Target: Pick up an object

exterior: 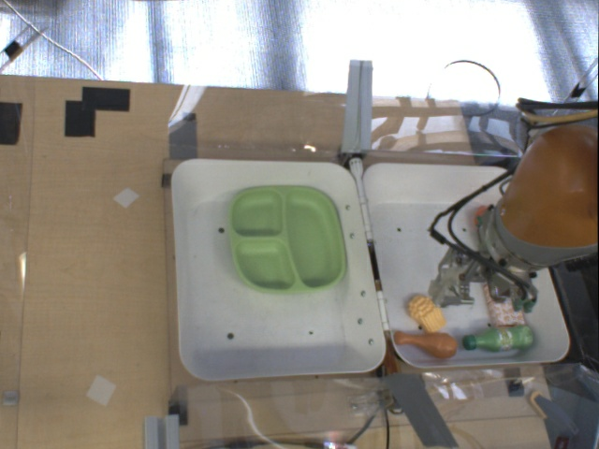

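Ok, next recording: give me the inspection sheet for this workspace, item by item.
Surface: two white bins side by side, left bin and right bin, on a brown bench.
Job's things: corn cob, brown drumstick-shaped toy, green bottle, red-and-white packet, all in the right bin's near end.
Clutter: green divided plate in the left bin.
Grippers: gripper low over the right bin, beside the corn cob; finger state unclear.
Cables: black cables looping off the arm's wrist.
Surroundings: black tape marks on the bench.

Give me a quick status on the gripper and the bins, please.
Gripper low in right bin, above yellow corn cob. Nothing seen between fingers. Brown drumstick, green bottle alongside. Green divided plate in left bin.
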`<state>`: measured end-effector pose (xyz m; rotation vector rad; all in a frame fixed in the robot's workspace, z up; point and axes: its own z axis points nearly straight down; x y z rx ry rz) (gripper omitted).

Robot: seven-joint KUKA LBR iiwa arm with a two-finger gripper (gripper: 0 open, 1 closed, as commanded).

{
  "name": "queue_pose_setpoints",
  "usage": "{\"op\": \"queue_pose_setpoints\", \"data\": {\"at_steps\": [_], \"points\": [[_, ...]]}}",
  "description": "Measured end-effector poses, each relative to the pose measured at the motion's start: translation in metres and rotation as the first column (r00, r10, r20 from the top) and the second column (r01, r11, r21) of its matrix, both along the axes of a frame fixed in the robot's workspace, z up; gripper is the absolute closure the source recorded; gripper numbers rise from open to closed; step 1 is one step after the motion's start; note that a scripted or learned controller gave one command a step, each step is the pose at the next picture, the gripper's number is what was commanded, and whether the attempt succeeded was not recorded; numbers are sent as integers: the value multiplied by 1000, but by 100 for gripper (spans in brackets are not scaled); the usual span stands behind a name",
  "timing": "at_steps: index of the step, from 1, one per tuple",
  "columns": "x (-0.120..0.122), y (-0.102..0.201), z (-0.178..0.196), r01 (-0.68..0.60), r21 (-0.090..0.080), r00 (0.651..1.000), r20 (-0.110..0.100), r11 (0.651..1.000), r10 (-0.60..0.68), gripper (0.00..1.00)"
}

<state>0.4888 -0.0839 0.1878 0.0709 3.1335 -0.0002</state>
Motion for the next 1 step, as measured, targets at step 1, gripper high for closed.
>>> {"op": "queue_pose_setpoints", "data": {"at_steps": [1], "points": [[10,-43,-79,-104,-12,994,33,994,105,100]]}}
